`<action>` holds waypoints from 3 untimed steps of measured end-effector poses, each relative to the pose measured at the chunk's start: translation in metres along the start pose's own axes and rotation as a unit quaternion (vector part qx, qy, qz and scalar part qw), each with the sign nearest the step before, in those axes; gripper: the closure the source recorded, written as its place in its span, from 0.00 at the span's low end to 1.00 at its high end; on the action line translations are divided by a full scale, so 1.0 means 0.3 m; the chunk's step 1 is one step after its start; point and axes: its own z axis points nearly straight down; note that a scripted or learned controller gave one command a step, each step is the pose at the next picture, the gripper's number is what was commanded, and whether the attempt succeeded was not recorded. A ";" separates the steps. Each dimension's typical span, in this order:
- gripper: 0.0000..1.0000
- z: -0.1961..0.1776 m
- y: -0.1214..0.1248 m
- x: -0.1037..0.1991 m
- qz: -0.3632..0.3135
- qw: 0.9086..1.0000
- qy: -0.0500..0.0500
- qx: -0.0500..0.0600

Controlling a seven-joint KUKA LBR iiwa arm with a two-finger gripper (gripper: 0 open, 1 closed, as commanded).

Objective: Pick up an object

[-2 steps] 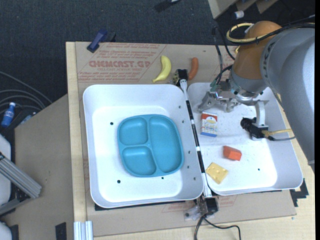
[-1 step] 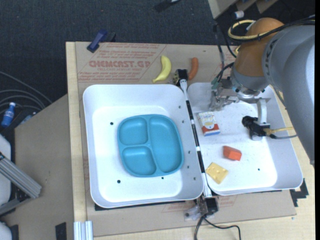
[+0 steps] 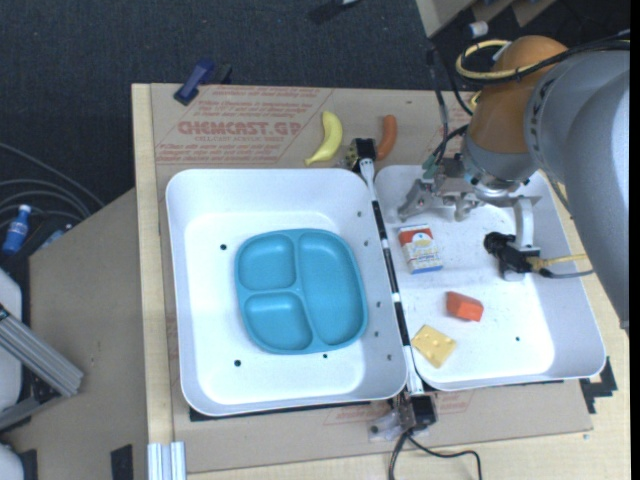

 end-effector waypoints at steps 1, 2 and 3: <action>0.00 0.034 -0.061 0.000 0.000 1.000 0.000 0.000; 1.00 0.000 -0.059 0.001 0.000 1.000 0.000 -0.001; 0.00 0.001 -0.060 0.001 0.000 1.000 0.000 -0.001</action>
